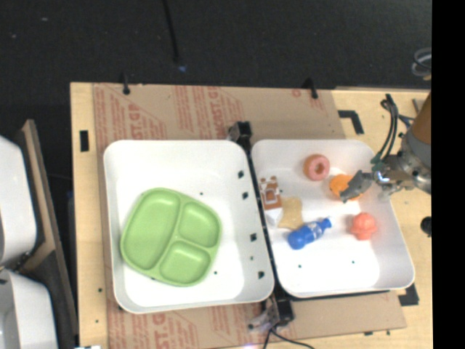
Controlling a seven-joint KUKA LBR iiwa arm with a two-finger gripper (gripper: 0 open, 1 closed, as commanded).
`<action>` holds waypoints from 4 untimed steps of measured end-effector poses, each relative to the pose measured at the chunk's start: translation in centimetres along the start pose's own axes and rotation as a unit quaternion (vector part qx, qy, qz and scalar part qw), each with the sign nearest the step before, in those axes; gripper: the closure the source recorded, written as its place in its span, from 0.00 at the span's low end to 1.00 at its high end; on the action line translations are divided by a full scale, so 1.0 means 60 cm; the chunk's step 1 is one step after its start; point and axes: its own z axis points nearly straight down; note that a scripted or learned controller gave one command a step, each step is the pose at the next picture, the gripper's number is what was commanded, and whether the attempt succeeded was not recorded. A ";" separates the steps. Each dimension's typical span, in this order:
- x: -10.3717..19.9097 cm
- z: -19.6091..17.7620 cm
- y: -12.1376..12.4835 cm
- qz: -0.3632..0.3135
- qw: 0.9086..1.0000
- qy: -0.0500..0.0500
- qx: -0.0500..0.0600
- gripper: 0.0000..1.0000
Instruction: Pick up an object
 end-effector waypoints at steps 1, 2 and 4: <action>0.000 -0.006 0.003 -0.001 1.000 -0.001 -0.004 0.00; 0.006 0.066 0.010 -0.001 1.000 0.000 -0.002 0.00; -0.005 0.203 0.020 -0.001 1.000 -0.001 -0.002 0.00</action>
